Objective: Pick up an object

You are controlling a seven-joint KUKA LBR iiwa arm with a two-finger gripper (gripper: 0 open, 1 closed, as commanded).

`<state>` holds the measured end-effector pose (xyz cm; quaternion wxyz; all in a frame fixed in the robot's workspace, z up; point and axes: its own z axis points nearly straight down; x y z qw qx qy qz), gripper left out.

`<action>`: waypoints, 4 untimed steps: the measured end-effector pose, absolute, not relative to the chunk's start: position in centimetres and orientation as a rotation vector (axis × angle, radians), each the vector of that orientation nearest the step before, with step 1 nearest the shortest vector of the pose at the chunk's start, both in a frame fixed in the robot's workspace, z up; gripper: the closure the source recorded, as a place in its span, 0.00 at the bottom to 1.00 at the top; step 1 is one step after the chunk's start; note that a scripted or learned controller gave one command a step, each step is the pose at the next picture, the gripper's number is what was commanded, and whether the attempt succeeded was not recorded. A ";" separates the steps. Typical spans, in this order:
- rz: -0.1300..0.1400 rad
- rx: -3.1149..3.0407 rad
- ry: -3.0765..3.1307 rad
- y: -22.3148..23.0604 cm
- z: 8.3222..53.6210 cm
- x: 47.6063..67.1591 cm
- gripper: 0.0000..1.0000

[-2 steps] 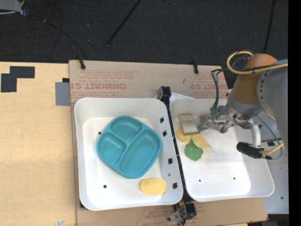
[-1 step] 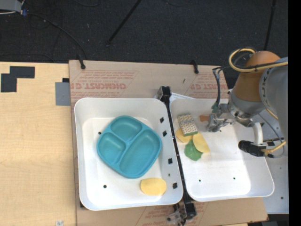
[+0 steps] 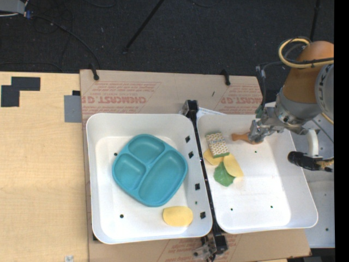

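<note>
Hand [image 3: 257, 134] low at right bin's [image 3: 294, 214] far edge, grip state unclear; orange-brown piece [image 3: 239, 137] touching at its 9 o'clock.

Two shallow white bins are seen side by side, the left bin [image 3: 103, 146] and the right bin [image 3: 283, 201]. One teal plastic plate with three sections [image 3: 149, 169] is counted. One yellow oval piece [image 3: 177, 216] is counted there too. One small patterned sponge block [image 3: 217, 143], one green piece [image 3: 223, 176], two yellow pieces [image 3: 234, 167] [image 3: 210, 157] and one orange-brown stick-shaped thing [image 3: 240, 137] are counted in the right bin.
</note>
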<state>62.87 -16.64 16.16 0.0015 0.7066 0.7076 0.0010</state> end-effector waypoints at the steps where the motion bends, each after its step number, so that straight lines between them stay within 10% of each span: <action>1: 0.001 2.219 2.223 -16.8 22.4 62.5 1.00; 4: -0.001 2.218 2.228 -6.6 22.7 62.6 1.00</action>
